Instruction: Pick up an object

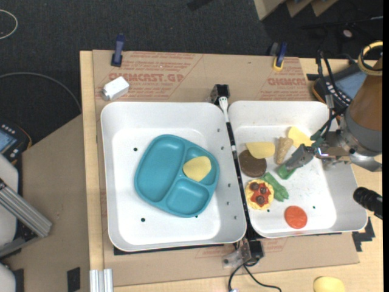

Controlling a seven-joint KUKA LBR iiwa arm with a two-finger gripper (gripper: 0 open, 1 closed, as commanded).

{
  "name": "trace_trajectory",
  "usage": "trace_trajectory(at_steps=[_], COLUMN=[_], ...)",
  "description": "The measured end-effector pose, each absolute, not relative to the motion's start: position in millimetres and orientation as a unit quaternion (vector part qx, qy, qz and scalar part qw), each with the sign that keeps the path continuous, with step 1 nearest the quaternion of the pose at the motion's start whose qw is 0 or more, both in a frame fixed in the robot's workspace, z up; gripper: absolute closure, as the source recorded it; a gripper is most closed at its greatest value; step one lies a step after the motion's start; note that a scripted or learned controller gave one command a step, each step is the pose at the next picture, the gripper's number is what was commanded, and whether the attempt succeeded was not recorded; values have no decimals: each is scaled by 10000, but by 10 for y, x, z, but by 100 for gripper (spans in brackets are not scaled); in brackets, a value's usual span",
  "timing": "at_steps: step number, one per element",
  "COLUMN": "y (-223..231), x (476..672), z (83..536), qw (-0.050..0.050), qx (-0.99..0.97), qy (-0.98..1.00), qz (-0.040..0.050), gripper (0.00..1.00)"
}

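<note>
The gripper (pixel 299 158) hangs low in the right bin (pixel 316 111), its dark metal fingers pointing left over a small green piece (pixel 284 171) near the bin's middle; whether they are apart or closed, or pinching anything, I cannot tell, since they blur into one grey wedge. Loose toy foods lie around it: a matte brown disc (pixel 251 163), a pale yellow slab (pixel 261 148) touching the disc's upper edge, a rough tan, cone-like piece (pixel 282 149) standing just beside the fingers, and a brighter yellow chunk (pixel 297 135) partly hidden by the wrist. Lower down sit a small flat pizza slice (pixel 259 194) with dark red dots, a leafy green shape (pixel 278 189) touching its right side, and a smooth orange-red round (pixel 296 216) near the front wall. The left bin (pixel 121 224), glossy white plastic with rounded corners, holds a teal divided plate (pixel 164 175) with three compartments; a smooth yellow oval (pixel 197 168) lies in its upper right one. The arm (pixel 371 111) is cut off at the frame's right. Both bins rest on a cardboard sheet (pixel 176 72) printed with faint red lettering.
</note>
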State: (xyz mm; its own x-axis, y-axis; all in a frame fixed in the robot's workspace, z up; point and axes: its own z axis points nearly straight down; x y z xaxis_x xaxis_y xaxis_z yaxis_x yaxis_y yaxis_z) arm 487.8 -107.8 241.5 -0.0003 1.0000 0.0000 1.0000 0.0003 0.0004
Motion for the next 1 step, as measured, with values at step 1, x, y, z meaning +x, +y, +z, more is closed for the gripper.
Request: trace_trajectory(at_steps=[1], y=[-506], x=[4958], z=[2107], qw=[-36], qx=[7050], qy=[7092], qz=[-8], gripper=[0])
